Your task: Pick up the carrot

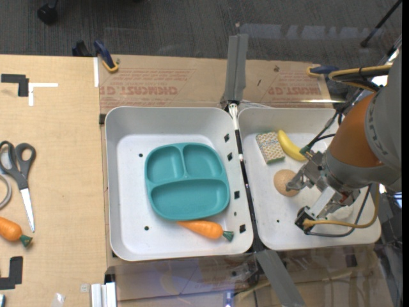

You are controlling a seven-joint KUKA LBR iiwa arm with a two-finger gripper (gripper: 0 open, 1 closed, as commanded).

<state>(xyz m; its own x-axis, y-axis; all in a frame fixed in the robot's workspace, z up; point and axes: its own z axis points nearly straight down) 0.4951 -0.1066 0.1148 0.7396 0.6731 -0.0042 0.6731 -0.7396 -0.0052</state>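
The carrot (203, 228), orange with a small green top, lies in the left bin (121, 190) along its front wall, just below a teal divided plate (186, 181). Its green end points right, close to the wall between the bins. My gripper (300, 180) hangs over the right bin (268, 235), right next to a tan rounded object (284, 182). The gripper is well to the right of the carrot, with the bin walls in between.
A yellow banana (289, 146) and a speckled sponge (270, 146) lie at the back of the right bin. On the wooden bench to the left are scissors (19, 171) and a second carrot (10, 229) near the view's left edge.
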